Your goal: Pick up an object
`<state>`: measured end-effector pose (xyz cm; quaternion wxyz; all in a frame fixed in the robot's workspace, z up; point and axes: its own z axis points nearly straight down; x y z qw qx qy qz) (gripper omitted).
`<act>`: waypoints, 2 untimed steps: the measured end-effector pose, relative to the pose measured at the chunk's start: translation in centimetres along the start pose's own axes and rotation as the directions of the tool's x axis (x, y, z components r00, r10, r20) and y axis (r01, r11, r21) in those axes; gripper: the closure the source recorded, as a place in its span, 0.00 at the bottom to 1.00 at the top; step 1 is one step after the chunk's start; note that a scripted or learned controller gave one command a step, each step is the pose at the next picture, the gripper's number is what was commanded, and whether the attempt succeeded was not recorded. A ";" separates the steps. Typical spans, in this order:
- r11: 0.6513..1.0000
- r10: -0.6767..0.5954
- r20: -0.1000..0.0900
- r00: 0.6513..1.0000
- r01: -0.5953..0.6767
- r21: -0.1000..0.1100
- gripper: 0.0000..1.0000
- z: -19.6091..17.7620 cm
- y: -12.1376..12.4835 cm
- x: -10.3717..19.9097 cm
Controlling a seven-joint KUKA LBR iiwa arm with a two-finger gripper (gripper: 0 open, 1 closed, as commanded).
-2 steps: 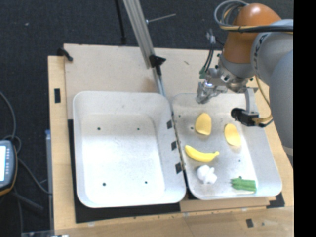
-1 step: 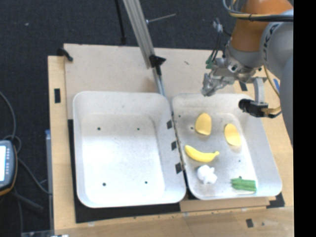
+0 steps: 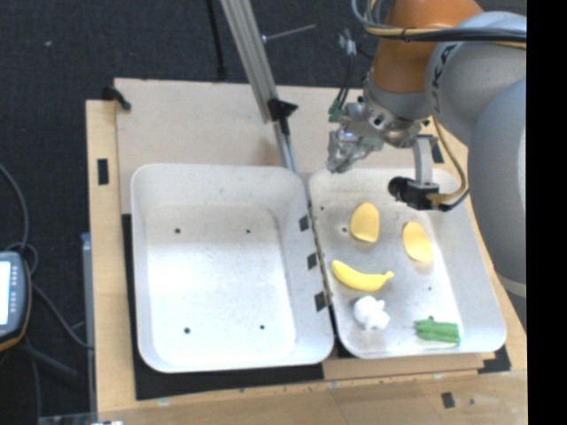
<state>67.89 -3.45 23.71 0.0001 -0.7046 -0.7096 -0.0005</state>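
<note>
The wooden bench top carries two shallow white plastic bins side by side. The left bin is the wider of the two as seen here, its floor speckled and marked with a few dark dots. The right bin touches it along a shared edge and holds all of the loose objects.

The grey arm with its orange band reaches in from the right and hangs over the far edge of the right bin. Its two-finger gripper points down at the bin's far left corner, above the rim; whether its fingers are spread or closed cannot be told, and nothing is seen between them.

A slanted aluminium rail rises from the bench behind the bins.

Inside the right bin, a yellow plastic banana lies near the left wall, at mid-depth. Two yellow rounded wedge-shaped pieces sit further back: one near the centre, the other to its right. A small green ridged object lies by the near right corner. A small white lumpy object rests just in front of the banana.
</note>
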 end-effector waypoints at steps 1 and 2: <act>1.000 0.001 0.001 1.000 -0.001 0.003 1.00 0.7 0.0 4.8; 1.000 -0.001 -0.001 1.000 0.001 -0.002 1.00 -0.4 -0.2 10.7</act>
